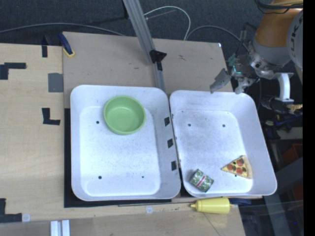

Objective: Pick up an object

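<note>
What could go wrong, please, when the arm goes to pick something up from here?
1. The can lies against the right bin's near wall and may roll or leave little room beside it.
2. The pizza slice lies flat, so it may slip out.
3. The tool hangs over the far rim and could clip it descending.

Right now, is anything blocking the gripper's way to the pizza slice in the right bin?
Nothing visible does. The gripper hangs over the right bin's far rim; bare floor lies between it and the pizza slice.
</note>
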`<action>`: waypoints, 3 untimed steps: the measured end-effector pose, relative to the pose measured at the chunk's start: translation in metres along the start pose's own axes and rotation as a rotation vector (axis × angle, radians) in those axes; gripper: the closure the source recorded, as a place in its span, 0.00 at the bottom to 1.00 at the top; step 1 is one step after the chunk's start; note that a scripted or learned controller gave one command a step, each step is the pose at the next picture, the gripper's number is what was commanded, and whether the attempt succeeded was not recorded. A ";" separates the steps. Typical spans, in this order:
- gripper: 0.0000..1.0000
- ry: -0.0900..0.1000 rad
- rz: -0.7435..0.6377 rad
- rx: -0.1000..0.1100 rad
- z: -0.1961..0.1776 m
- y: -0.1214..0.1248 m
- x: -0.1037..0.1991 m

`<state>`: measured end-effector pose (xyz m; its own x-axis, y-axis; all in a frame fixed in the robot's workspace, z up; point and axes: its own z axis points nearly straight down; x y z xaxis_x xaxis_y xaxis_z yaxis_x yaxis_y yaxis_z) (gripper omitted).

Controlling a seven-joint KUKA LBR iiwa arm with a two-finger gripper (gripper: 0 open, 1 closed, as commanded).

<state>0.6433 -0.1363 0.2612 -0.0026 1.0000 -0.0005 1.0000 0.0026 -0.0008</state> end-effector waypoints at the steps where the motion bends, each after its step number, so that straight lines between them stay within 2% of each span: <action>1: 0.00 0.000 0.000 0.000 0.000 0.000 0.000; 3: 0.00 0.000 0.001 0.005 0.090 -0.007 0.004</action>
<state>0.6359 -0.1325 0.1709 -0.0018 1.0000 -0.0002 1.0000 0.0018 -0.0060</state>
